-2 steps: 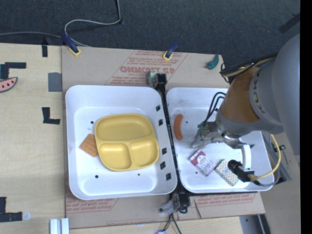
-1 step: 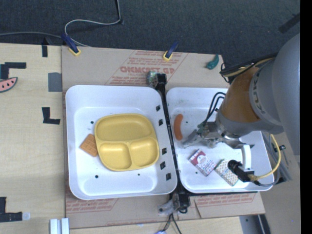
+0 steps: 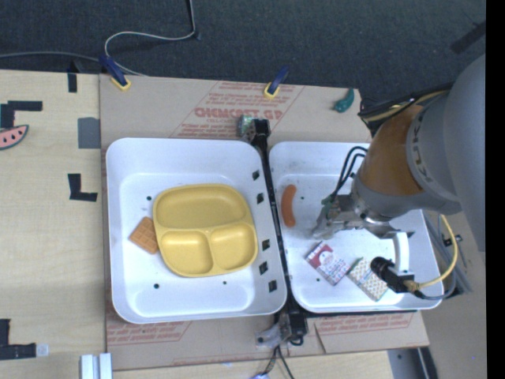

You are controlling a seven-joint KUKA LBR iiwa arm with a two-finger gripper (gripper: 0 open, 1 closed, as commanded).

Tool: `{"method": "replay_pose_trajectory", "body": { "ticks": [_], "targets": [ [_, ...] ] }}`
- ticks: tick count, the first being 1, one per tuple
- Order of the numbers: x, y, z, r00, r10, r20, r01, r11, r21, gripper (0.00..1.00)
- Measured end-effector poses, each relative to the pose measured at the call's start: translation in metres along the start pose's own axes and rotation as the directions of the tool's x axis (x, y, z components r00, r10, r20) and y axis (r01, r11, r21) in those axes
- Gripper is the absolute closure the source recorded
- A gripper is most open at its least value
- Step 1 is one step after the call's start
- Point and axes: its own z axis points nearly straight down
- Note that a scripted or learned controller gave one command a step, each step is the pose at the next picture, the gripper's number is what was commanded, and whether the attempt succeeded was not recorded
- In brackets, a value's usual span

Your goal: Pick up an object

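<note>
On the bench: 2 white bins side by side, a left bin [image 3: 126,212] and a right bin [image 3: 308,160], sitting on a sheet of cardboard [image 3: 158,109].

Left bin contents, count 2:
- 1 yellow divided plate [image 3: 205,229] with three compartments, lying roughly mid-bin.
- 1 orange cracker [image 3: 144,234], flat, touching the plate's left edge and partly tucked under it.

Right bin contents, count 3:
- 1 orange sausage [image 3: 289,204], lying lengthwise near the bin's left wall, apart from everything else.
- 1 red-and-white packet [image 3: 326,262], toward the front of the bin.
- 1 tan patterned packet [image 3: 367,279], just right of the red-and-white one, close to or touching it.

Arm [image 3: 410,164] reaches in from the right, over the right bin. Gripper [image 3: 330,221] sits low inside that bin, between the sausage and the two packets, nearer the red-and-white packet's upper edge. Nothing visible between its fingers. Whether they are spread or pressed together: cannot tell from this angle.

Outside the bins: 2 yellow clamps, one at the cardboard's back left corner [image 3: 117,73], one at back centre [image 3: 275,86]. 1 teal clip [image 3: 344,99] at back right.
</note>
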Motion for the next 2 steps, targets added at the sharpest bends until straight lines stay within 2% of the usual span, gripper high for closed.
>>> {"method": "replay_pose_trajectory", "body": {
  "ticks": [1,2],
  "targets": [
    [0.0,0.0,0.0,1.0,0.0,0.0,0.0,1.0,0.0,0.0],
    [0.003,-0.009,0.019,1.0,-0.001,-0.002,0.001,1.0,0.001,0.0]
  ]
}}
